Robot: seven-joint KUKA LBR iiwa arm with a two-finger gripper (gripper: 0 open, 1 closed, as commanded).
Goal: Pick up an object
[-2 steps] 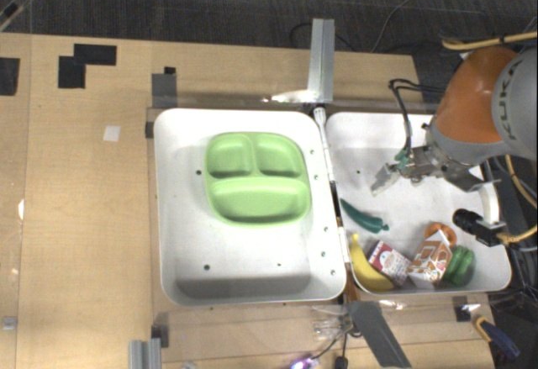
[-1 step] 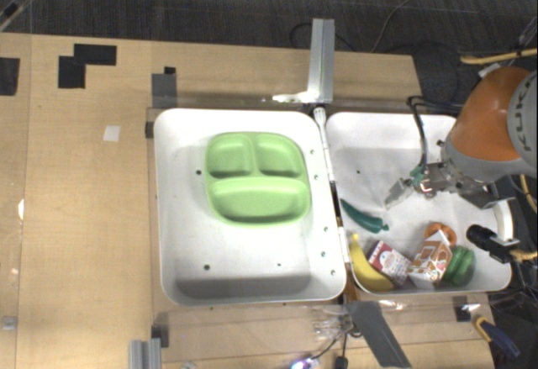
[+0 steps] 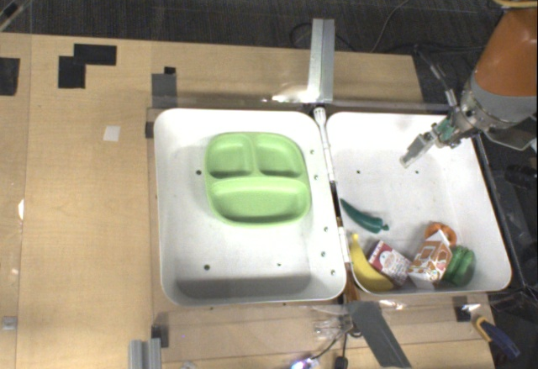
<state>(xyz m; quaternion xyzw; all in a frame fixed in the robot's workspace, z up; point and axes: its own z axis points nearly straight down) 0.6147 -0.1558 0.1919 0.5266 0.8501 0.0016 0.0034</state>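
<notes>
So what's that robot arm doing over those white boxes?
The grey and orange robot arm reaches over the right white bin, its gripper above bare floor near the back. It holds nothing. A yellow banana, small cartons, a dark green pepper and a round green thing lie at the front. A green divided plate sits in the left white bin.

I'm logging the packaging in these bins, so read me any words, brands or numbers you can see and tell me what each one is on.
No text reads clearly in this view.
Two small red and white cartons in the right bin: printed, but too small and blurred to read.
Green divided plate in the left bin: no print visible.
</notes>
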